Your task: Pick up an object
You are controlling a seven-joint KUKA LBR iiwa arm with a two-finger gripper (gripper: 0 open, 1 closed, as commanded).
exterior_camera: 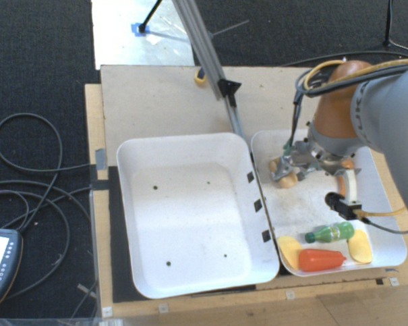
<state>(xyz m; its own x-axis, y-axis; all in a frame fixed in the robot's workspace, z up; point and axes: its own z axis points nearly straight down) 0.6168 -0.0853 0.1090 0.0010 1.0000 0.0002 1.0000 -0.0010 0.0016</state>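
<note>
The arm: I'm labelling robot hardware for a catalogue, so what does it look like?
The arm is a thick, rounded grey body with an orange band above the wrist. Yellow and black cables loop over it. The end effector is a small grey metal assembly.

In the right bin (397,248), a green bottle (330,233) lies on its side above an orange-red carrot-like piece (321,258), flanked by two yellow pieces, one at left (289,248) and one at right (359,247), while a tan object (283,174) sits near the bin's far left corner.
</note>
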